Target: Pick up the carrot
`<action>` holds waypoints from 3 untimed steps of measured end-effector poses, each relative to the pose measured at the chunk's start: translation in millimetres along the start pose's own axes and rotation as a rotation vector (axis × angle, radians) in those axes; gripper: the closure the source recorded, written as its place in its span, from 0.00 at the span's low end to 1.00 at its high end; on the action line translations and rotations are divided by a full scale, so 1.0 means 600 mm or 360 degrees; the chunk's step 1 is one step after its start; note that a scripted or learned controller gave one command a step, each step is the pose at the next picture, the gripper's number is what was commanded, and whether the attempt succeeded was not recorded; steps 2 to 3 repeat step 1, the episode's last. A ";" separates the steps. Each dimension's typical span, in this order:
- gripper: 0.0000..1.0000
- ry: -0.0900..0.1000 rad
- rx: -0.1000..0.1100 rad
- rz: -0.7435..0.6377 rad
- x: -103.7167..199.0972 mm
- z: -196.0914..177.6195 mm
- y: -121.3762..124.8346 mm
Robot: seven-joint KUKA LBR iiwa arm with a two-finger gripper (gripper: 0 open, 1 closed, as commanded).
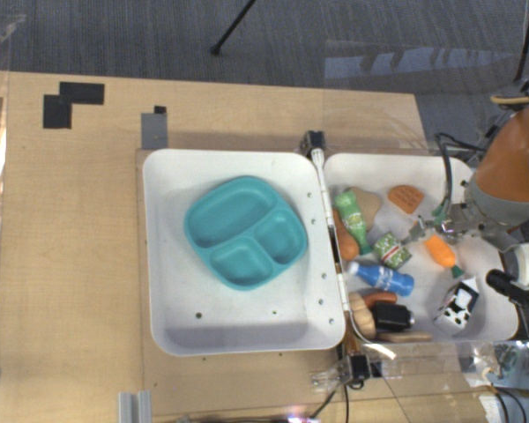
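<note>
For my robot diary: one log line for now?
carrot: right bin, unheld | gripper: beside carrot | teal plate: left bin

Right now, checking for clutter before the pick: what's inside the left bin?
The left bin holds one teal divided plate, its three compartments bare. The plate covers the bin floor beneath it, so nothing there can be seen.

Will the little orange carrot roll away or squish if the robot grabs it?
The small orange toy carrot looks like smooth hard plastic, so it probably won't squish but might slip. Its rounded, tapered shape could let it roll aside on the flat white right bin floor. It looks light.
</note>
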State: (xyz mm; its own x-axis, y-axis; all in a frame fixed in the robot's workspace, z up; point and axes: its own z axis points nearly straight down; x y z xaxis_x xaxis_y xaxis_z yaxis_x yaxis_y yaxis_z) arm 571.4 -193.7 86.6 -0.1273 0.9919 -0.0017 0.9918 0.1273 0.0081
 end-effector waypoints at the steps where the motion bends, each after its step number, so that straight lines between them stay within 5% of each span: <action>1: 1.00 -0.0002 -0.0009 -0.0011 0.002 -0.018 0.007; 3: 1.00 -0.0002 -0.0009 -0.0011 0.002 -0.018 0.007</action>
